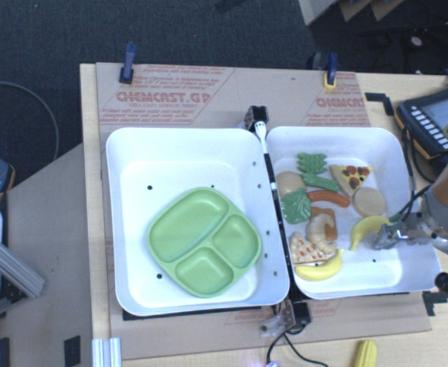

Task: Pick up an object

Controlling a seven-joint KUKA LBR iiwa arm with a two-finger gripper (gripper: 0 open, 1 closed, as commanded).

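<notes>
The right bin [384,270] holds several toy foods. Among them are a small yellow banana [364,230], a larger banana [320,268] by the front wall, a waffle piece [306,247], a sausage [329,198], a pizza slice [350,176], a round biscuit [369,201] and green leafy pieces [295,205]. My gripper [386,238] reaches in from the right, low inside the right bin, just right of the small banana's lower end. Nothing is visibly held.
The left bin [132,205] holds a green divided plate [203,241]. A black divider [268,178] runs between the bins. A handheld controller [432,122] lies at the right, and a yellow object [365,352] lies on the bench in front of the bins.
</notes>
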